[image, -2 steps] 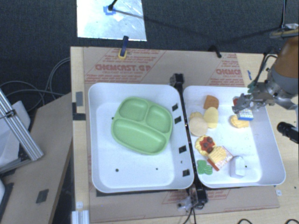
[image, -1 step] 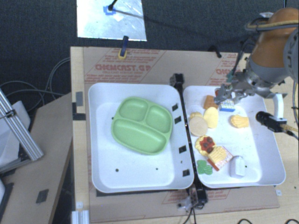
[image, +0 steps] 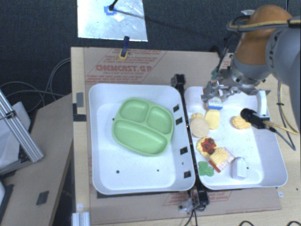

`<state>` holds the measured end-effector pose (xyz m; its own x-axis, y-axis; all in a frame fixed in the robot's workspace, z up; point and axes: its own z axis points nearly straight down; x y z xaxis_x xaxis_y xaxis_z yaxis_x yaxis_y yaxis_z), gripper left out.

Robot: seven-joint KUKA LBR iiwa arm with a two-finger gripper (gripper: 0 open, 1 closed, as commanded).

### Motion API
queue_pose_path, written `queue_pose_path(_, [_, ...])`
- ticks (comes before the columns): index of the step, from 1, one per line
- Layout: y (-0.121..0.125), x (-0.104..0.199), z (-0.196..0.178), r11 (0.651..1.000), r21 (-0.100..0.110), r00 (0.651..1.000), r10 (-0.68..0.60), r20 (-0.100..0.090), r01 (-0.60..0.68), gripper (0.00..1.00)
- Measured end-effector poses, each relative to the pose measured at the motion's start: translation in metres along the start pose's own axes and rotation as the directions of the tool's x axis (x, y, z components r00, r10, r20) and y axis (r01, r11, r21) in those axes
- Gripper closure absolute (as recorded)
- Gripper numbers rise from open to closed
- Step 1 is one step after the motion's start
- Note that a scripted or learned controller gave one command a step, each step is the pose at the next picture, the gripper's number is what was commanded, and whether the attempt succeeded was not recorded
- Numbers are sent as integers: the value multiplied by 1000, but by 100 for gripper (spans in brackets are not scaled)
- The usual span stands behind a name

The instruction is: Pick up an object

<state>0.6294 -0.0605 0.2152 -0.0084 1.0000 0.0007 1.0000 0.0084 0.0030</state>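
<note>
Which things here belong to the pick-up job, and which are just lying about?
Job in hand:
gripper, over the right bin
blue piece just under it
cookie, waffle and the other small toys nearby

Probably lying about:
green plate in the left bin
foil sheet
cardboard under the bins

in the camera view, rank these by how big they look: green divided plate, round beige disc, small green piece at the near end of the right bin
Largest to smallest:
1. green divided plate, by far
2. round beige disc
3. small green piece
</note>
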Motion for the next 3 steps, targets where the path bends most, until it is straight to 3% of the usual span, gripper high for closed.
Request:
queue_pose_path(1, [-5,8,-14,1000,0,1000,3,0,-3,100])
queue_pose_path(3, [12,1,-10,1000,0,1000,7,2,-7,100])
